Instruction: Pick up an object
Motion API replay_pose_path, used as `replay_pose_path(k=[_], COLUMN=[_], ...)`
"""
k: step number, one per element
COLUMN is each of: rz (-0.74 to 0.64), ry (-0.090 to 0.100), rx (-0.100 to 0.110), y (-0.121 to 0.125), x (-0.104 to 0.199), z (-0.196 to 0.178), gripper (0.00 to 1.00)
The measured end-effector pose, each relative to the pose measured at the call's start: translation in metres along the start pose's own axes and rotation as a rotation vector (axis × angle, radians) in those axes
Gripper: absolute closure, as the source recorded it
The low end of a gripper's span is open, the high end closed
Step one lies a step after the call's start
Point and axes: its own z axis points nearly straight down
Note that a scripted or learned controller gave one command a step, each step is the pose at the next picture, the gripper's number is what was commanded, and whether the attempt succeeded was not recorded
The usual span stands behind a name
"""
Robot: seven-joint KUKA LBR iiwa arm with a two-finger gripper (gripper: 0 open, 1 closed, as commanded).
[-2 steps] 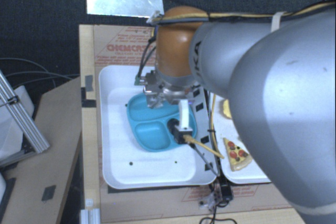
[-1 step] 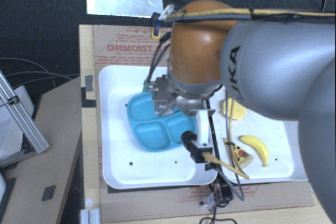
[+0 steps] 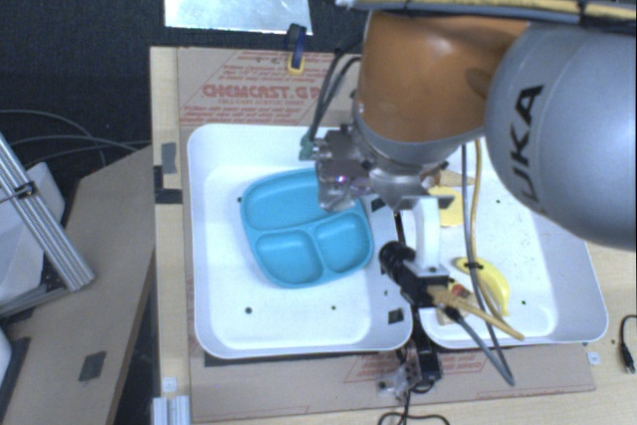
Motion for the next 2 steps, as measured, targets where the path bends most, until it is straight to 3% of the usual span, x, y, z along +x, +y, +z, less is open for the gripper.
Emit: replay_pose_path(k=[1, 2], rz=[-0.001, 0.0], ry=[0.004, -0.003], rx=[-0.016, 0.007], y=[0.054, -0.001], x=[0.004, -0.005], z=[-0.183, -0.129], gripper=[1.0, 1.0])
